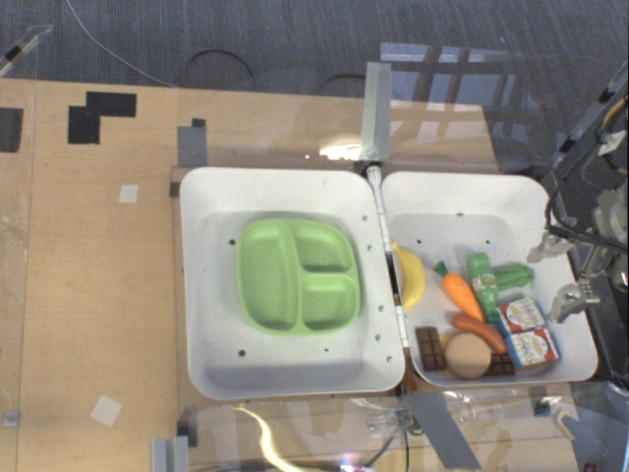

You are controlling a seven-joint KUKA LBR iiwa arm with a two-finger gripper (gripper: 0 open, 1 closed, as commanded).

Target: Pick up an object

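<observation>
Green divided plastic plate (299,288) sits alone in the left white bin (211,209); toy food crowds the right white bin (462,200).

From left: yellow banana (413,276), brown chocolate bar (429,348), tan egg (468,355), orange carrot (462,296), green bottle (484,281), two small cartons (526,334). At the right edge, the gripper (570,273) is cropped; its state cannot be told.

Wooden bench (88,293) bears two white bins (211,264)

Two bins (197,264), one tray (298,275), perhaps eight toy foods (462,296).
</observation>
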